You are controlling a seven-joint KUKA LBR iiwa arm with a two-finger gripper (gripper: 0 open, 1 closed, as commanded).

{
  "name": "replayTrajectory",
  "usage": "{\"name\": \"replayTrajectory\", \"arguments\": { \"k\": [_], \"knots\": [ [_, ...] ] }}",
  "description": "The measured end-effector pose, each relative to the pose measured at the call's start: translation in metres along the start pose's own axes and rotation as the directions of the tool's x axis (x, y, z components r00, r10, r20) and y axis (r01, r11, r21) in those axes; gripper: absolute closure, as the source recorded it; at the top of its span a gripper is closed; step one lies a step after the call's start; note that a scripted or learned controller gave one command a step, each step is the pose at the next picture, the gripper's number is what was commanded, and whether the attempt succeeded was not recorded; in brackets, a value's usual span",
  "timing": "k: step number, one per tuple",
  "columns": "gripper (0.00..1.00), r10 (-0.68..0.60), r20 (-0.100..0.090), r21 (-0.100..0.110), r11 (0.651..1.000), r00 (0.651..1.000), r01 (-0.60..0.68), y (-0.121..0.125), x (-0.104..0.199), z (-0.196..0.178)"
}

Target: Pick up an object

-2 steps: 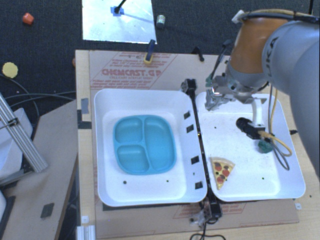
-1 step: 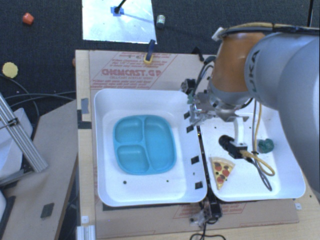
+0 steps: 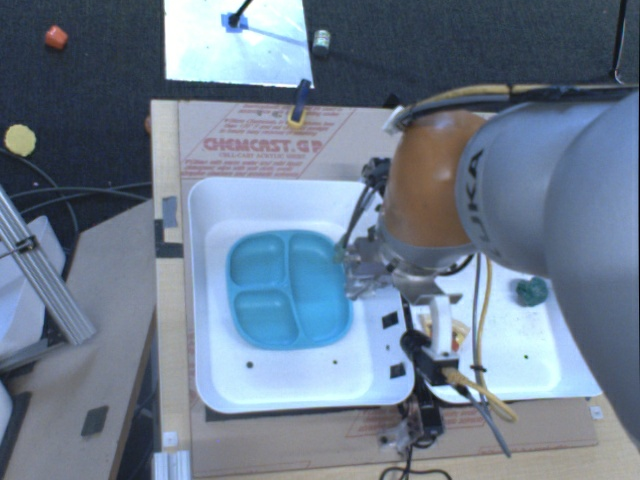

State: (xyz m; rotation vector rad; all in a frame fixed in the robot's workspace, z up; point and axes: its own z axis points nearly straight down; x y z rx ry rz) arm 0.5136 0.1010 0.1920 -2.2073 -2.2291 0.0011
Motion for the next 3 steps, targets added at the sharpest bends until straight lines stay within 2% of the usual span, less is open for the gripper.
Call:
{"name": "replayTrajectory", "arguments": {
  "k": [1,2,3],
  "knots": [
    [1.0,0.002,-0.003,-0.022,1.0,1.0,-0.002,0.035,0.03,-0.133],
    [1.0,0.005,0.004,-0.003,1.0,1.0,-0.005,0.081,0.039,-0.048],
    [1.0,0.009,0.004,0.004,1.0,1.0,-0.009,0.088,0.046,0.056]
  ]
}}
